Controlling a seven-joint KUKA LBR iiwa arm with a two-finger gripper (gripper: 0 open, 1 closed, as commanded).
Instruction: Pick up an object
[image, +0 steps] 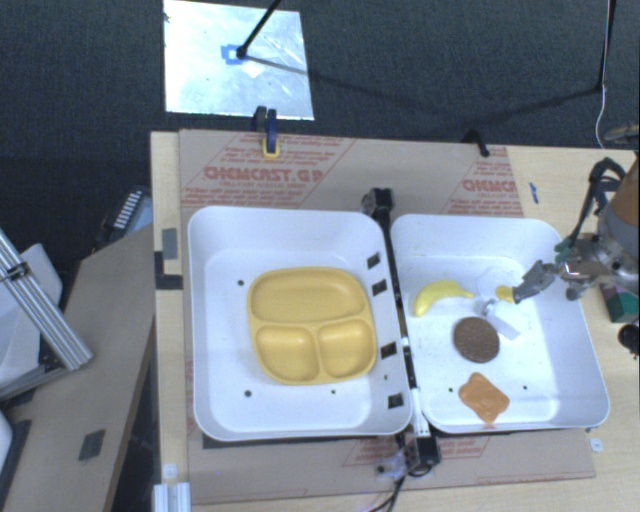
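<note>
Where the two white bins sit side by side on the desk, the left bin holds a yellow three-compartment tray, lying flat near its middle with its large compartment toward the far side and two smaller ones toward the near side. Inside the right bin lie a yellow banana near the far left part, a round brown cookie-like disc just nearer than it, and an orange flat piece close to the near wall. A small white piece lies just beside the disc on its right. Reaching in from the right, the hand hangs over the right bin, near the banana and the disc, with something small and yellow at its tip; whether its fingers are spread or pressed together I cannot tell.
</note>
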